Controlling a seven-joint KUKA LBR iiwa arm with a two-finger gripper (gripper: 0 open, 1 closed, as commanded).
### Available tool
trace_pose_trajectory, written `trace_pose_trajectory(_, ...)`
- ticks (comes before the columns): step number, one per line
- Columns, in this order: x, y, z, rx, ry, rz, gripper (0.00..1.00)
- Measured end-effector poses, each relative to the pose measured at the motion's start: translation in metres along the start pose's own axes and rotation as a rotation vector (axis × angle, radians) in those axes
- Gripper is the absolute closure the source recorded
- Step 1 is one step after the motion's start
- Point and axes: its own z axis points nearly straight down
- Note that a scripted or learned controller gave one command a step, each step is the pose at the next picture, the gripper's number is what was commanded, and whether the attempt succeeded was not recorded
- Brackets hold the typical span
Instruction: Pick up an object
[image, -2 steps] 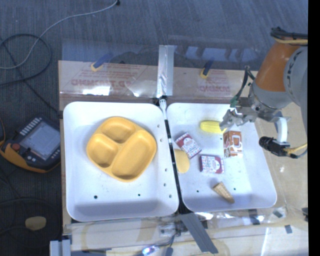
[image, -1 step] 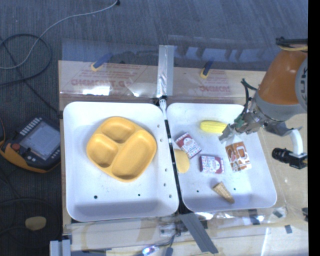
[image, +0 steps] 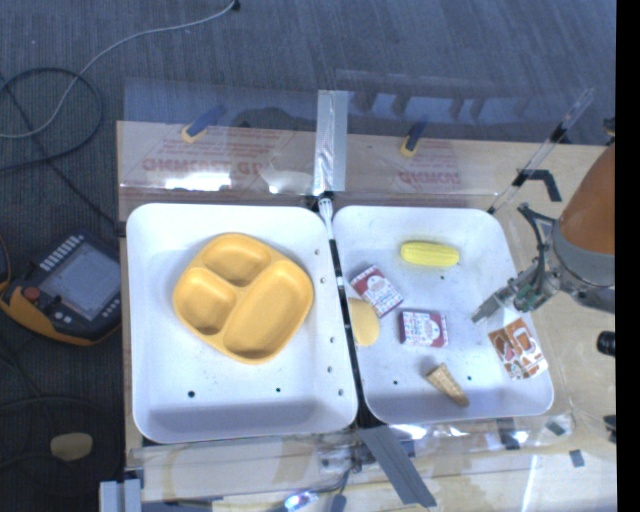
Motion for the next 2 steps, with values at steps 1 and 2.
trace_pose_trajectory(1, -0.001, 0.071, -0.005, -0.001, 0.002, 0.091, 1.0)
trace_pose_trajectory(2, 0.048, 0.142, -0.042, -0.001, 0.001, 0.144, 1.0)
